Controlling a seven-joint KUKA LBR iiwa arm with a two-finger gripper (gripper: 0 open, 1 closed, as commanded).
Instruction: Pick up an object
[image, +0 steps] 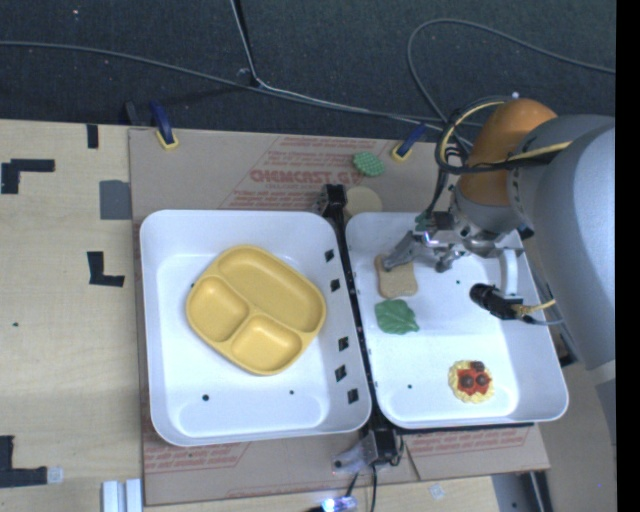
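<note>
**Gripper low over the toast, grasp unconfirmed**

Camera view is showing me the gripper sitting low in the right bin, its tip reaching leftward over the upper edge of the toast. I am reading the fingers as slightly parted, one metal tip lying on or just above the toast's top edge, but I am not seeing the toast between them, so I am not calling this a hold.

Just below the gripper, past the toast, the leaf is lying flat, touching or nearly touching the toast's lower edge. Well down and to the right of the gripper, the pizza is sitting alone near the bin's front. To the gripper's left, across the divider, the tray is resting in the left bin, well apart from the action.

I am judging the toast as the target, with the grasp being attempted or about to be. What is worrying me: the toast is thin and lying flat, so the fingers may be closing on air above it or scraping it sideways towards the bin wall just to the gripper's left. A push downward could also be shoving it onto the leaf, dragging both. If the grip catches only a corner, I am expecting it to slip on the lift.
</note>
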